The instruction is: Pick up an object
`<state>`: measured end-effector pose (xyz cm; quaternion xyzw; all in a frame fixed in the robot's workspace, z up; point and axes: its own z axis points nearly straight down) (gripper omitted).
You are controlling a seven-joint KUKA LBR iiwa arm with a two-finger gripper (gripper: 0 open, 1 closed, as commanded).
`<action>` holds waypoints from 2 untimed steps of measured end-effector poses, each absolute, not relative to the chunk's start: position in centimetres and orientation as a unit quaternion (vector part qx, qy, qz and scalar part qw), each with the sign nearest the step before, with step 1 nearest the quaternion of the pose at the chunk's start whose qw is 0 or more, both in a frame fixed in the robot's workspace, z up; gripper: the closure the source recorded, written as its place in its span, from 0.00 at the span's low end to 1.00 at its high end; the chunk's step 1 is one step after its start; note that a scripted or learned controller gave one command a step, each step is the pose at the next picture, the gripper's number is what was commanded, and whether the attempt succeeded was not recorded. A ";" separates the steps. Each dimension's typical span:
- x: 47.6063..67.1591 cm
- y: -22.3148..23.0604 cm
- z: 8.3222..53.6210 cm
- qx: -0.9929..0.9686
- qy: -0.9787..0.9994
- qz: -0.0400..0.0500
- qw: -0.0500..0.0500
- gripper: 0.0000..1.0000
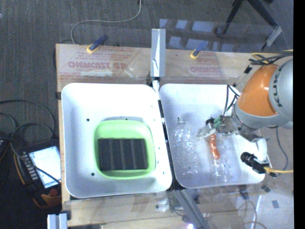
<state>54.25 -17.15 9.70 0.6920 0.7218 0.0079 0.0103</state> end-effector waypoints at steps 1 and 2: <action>54.3 -17.1 10.7 0.692 0.722 0.009 0.011 1.00; 59.4 -13.3 20.2 0.676 0.737 0.000 0.000 1.00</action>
